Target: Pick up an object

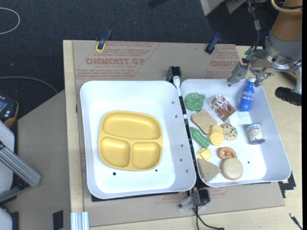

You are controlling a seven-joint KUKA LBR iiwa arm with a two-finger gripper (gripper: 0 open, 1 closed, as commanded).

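2 shallow white bins are seen side by side on the bench. The left bin is occupied by a yellow divided tray with 3 compartments, set near its middle. The right bin is filled with small toy foods. The arm is seen at the upper right, above the far corner of the right bin. The gripper is held over the bin's far edge, and its 2 fingers are spread apart with nothing between them. A blue bottle is stood upright just below the gripper, close to it but not between the fingers. A green leaf is placed at the bin's far left, with a bread slice just in front of it. A round bun is found at the near edge, beside a small donut. A small can is laid on its side toward the right wall, apart from the rest.
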